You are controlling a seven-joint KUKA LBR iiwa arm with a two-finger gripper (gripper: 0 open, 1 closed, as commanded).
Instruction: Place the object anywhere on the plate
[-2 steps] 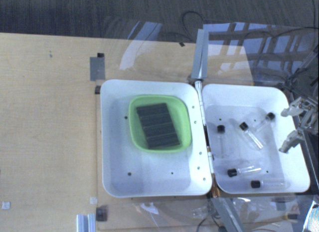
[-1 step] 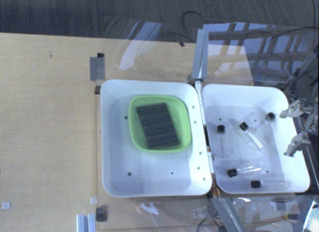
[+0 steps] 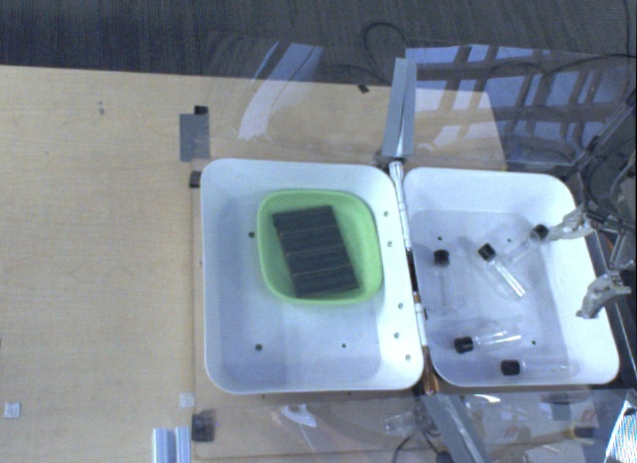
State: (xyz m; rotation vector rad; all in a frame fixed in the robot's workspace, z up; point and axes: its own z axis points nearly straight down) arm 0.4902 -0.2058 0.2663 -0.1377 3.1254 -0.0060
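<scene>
Two bins in front of you, and your gripper (image 3: pixel 600 262) sits at the far right edge of the right bin (image 3: pixel 557 192), fingers spread wide with nothing between them. The plate (image 3: pixel 269 252), a green square dish, lies well away to the gripper's left, in the left bin (image 3: pixel 224 351), and a dark ridged block (image 3: pixel 316 250) already rests on it, covering most of the middle.

The objects are clear vials with black caps. One vial (image 3: pixel 501 267) lies near the gripper, just to its left; another vial (image 3: pixel 486 340) lies lower down, with a loose cap (image 3: pixel 440 256) and another cap (image 3: pixel 511 366) scattered about.

Watch your pick here. The vials are see-through and round, so I judge they will roll or squirt out if the fingers close off-centre. The gripper hugs the bin wall, so a straight descent may catch the rim. And with the block hogging the plate, a dropped vial could roll off the ridges.
</scene>
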